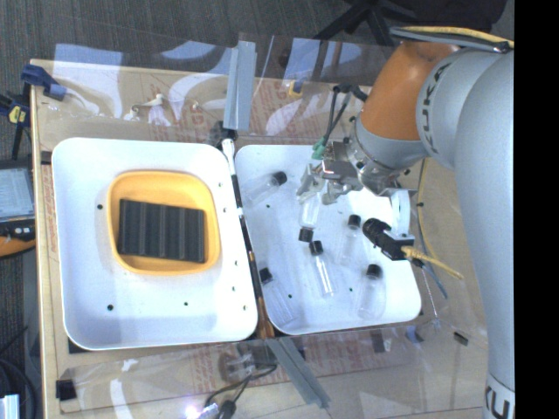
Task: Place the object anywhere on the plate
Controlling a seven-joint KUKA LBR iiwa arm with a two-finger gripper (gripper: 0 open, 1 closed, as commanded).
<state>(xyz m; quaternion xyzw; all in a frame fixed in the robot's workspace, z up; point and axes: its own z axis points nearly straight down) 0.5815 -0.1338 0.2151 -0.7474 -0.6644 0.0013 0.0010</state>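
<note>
- Yellow plate (162,188): one, in the left bin (79,304).
- Clear vials (321,273): perhaps five, black-capped, scattered in the right bin (397,308).
- Gripper (325,180): above right bin's upper part; finger state cannot be told.

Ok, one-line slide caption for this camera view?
KUKA arm's gripper over right bin of scattered clear vials; yellow plate waits in left bin.

Yellow plate (162,186) in left bin; vials (321,273) in right.
</note>
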